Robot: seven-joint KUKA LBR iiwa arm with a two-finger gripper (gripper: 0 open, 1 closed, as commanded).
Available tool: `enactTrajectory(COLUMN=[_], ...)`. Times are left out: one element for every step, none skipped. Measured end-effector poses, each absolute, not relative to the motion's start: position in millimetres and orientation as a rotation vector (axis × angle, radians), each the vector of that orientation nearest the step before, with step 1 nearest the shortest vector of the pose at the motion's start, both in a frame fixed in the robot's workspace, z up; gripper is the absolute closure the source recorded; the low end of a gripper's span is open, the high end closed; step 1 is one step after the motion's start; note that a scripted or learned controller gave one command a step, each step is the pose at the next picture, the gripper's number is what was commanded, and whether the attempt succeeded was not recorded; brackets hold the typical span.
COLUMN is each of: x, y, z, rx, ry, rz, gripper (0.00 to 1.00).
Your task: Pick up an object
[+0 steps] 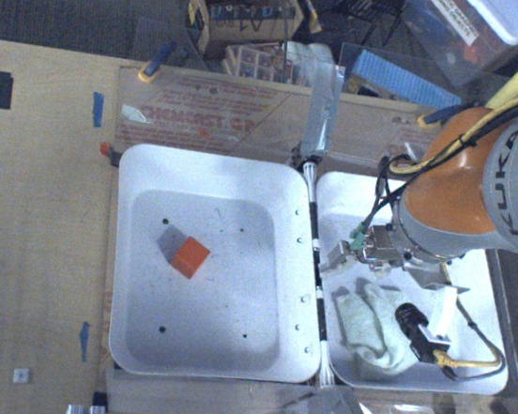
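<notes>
Two white bins sit side by side — an orange block (190,257) lies in the left bin (145,172). Over the right bin (336,194), the gripper (352,252) hangs beside a crumpled cloth (371,325) — presumably its target; its grip cannot be told.

Cardboard box (242,14) (open) beyond bench (30,219)

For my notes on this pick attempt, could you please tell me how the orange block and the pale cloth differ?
The orange block is small, rigid and boxy; the pale cloth is larger, soft and crumpled. The block lies in the left bin, far from the arm; the cloth lies in the right bin, just below the gripper. The block is vivid against the white, while the cloth nearly blends in. Both rest loose on a bin floor.
</notes>
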State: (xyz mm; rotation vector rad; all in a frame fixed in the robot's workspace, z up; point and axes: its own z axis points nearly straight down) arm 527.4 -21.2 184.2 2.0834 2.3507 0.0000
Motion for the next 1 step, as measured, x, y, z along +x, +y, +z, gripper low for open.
enactTrajectory(x=[531.6], y=[10.0], z=[201.4], rx=[2.242], ry=[2.198], rz=[0.000], gripper=[0.00])
